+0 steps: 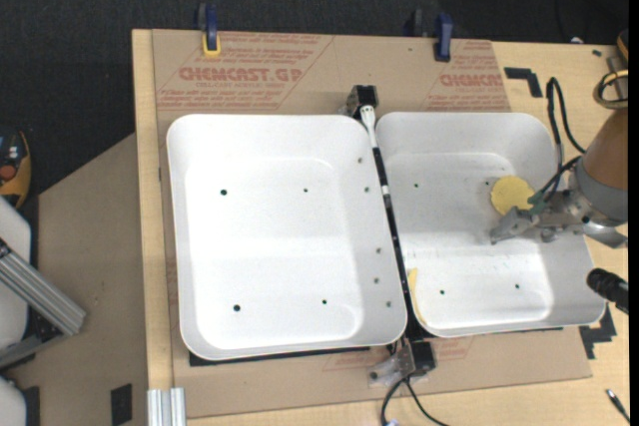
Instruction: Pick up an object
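A flat, round yellow object (510, 194) lies in the right white bin (469, 314), toward its far right side. My gripper (513, 220) reaches in from the right and hangs just in front of the yellow object. It is open: one finger (499, 233) points left over the bin floor, and the other ends at the yellow object's near edge. Nothing sits between the fingers. A small pale yellow piece (411, 283) lies at the right bin's left rim, near the front.
The left white bin (200, 214) sits beside the right one, with a black strip (384, 205) along the gap between them. Blue clamps (208, 18) (443, 27) hold the cardboard base at the back. Black cables run near the right bin's far right corner.
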